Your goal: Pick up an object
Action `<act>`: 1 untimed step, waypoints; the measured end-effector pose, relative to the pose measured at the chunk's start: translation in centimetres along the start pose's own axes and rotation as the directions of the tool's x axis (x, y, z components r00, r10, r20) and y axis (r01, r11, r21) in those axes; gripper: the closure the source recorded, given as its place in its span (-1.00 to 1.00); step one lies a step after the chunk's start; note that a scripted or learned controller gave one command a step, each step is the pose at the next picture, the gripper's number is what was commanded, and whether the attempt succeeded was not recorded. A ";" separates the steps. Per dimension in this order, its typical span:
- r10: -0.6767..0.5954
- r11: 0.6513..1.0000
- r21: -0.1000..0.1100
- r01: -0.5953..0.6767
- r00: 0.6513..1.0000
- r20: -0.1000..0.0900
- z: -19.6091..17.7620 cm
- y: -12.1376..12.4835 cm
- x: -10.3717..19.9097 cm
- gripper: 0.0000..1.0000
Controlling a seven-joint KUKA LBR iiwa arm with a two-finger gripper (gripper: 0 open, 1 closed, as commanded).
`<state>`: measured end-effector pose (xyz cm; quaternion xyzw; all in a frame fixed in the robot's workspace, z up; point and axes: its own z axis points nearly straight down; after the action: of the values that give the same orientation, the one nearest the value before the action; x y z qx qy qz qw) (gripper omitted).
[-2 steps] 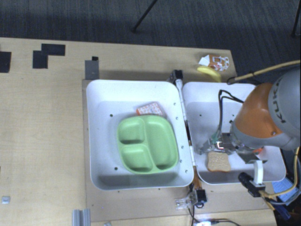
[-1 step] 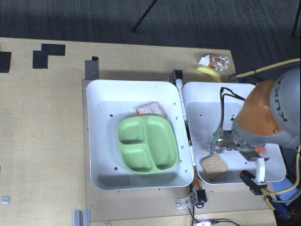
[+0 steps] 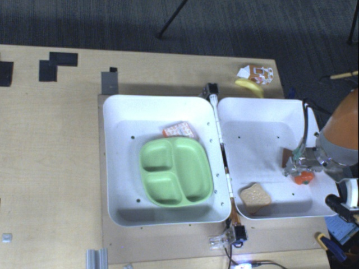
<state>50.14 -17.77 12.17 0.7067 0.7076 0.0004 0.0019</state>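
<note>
bread slice in right bin; green tray in left bin; fingers state unclear.

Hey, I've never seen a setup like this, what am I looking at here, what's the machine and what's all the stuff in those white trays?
One camera looks down at a slant on a wooden bench with two shallow white bins. The grey and orange shape at the right is a robot arm; its end effector sits low in the right bin, over a small orange object. Whether it grips anything is unclear. A piece of bread lies near that bin's front. The left bin holds a green divided plate and a small red-and-white packet. Behind the bins lies a banana.
</note>
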 end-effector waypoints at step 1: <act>-0.005 1.000 -0.001 0.005 1.000 -0.004 -6.3 5.1 10.6 1.00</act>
<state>55.24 -7.13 18.51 0.7048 0.7094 0.0023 0.0008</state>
